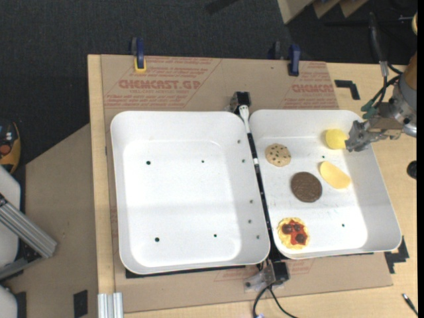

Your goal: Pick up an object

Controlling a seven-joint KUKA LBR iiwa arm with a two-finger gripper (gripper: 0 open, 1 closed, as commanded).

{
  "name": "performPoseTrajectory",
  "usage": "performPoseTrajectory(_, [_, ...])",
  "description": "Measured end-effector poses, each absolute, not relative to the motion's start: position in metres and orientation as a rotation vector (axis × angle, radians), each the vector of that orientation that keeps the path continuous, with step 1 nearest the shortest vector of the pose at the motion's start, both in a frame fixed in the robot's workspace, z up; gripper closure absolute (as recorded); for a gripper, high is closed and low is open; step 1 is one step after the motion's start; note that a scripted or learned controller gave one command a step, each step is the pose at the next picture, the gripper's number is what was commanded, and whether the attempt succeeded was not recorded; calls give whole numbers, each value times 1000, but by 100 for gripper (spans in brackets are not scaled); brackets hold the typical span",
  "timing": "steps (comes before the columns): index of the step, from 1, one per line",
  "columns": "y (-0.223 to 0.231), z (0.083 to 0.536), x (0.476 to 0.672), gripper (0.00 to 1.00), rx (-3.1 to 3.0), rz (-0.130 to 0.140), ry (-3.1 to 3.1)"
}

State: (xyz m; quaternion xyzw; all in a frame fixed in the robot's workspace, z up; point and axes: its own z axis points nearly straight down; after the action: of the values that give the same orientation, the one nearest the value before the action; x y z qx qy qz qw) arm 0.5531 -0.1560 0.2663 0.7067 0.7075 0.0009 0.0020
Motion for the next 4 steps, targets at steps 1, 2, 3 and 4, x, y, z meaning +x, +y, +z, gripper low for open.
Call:
performPoseTrajectory(1, [-96,425,604,100,2198,22,2218])
performPoseTrajectory(2, [-20,381,552,100,2217,-4,2236])
performPoseTrajectory(3, [38,340,521,100,2219,-6,2233])
performPoseTrajectory(4, [118,292,542,100,2217,-6,2235])
